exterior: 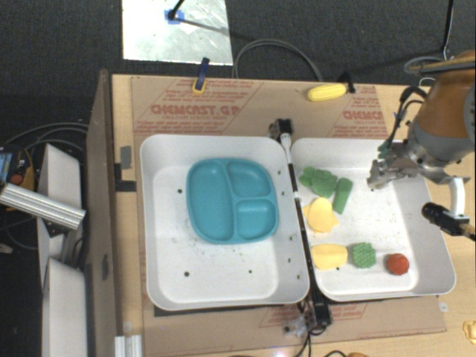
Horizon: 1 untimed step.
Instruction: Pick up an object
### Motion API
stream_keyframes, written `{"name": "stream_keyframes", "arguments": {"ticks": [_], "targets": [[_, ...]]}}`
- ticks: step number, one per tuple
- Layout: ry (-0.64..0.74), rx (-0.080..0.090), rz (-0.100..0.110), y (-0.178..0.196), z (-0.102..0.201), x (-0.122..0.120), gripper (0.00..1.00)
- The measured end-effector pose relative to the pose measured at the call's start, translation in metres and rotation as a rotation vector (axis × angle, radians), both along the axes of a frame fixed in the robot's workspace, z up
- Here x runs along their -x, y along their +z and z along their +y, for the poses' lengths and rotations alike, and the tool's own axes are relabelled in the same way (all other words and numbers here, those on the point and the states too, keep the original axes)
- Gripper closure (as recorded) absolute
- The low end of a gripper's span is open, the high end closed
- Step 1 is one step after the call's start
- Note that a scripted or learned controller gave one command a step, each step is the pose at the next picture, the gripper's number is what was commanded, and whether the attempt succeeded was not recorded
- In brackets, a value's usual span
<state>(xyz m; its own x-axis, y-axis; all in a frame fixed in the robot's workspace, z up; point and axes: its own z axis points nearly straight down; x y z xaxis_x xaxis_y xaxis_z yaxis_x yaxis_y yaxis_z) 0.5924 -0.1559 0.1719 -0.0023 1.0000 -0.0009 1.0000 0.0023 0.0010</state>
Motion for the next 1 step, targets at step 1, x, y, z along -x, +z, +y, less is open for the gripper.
{"name": "stream_keyframes", "arguments": {"ticks": [1], "targets": [[0.0, 0.0, -0.001, 0.0021, 0.0002, 0.0003, 0.0]]}}
